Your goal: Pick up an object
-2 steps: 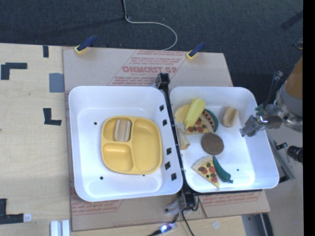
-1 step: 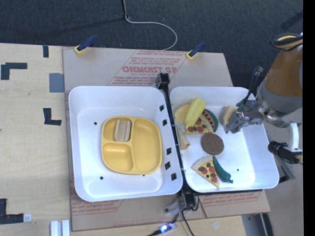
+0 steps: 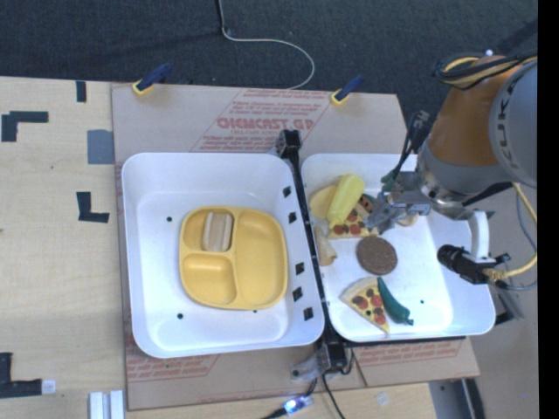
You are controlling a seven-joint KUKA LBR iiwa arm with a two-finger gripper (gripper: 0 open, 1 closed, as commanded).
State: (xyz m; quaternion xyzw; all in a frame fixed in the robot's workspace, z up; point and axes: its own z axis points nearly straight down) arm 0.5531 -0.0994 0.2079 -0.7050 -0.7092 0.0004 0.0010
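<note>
The right bin [image 3: 437, 317] holds several toy foods: a yellow corn piece [image 3: 346, 197], a pizza slice [image 3: 354, 225] partly under it, a brown round cookie [image 3: 376, 255], a second pizza slice [image 3: 366, 302] and a teal-green pepper [image 3: 396, 304]. My gripper [image 3: 388, 212] hangs low over the upper middle of that bin, just right of the corn and above the cookie. Nothing shows between its fingers.
The left bin [image 3: 148, 234] carries a yellow divided plate [image 3: 253, 269] with a tan piece [image 3: 217, 230] in one compartment. A black divider [image 3: 301, 234] runs between the bins. The arm's orange and grey body [image 3: 476, 138] covers the right bin's far right corner. A cable [image 3: 262, 37] lies behind.
</note>
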